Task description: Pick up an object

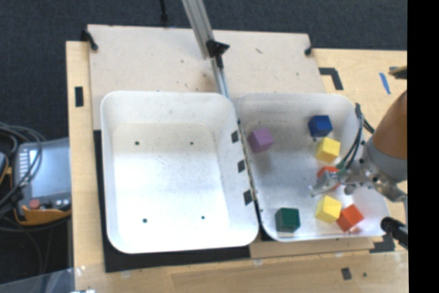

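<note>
**Jaws low in the right bin, no block lifted yet**

Nearest the camera, along the front wall of the right bin, three blocks are seen: a green cube at the left corner, a yellow cube further right, and an orange-red cube touching that yellow one. Just behind them the jaws are set low over the bin floor, reached in from the right on the grey arm with its orange band. Whether the jaws are wide or narrow cannot be told; the metal parts are blurred together. A small orange-red patch is seen just beside them, but what it belongs to cannot be made out, and nothing is shown clearly held.

Further back, a second yellow cube is found near the jaws, with a blue cube just behind it. A purple cube is placed well apart, near the dividing wall. The left bin is seen beside it on the tabletop.

The task is judged to be at the grasp stage: the approach appears made, while closing on a block and lifting it remain to be done.
</note>
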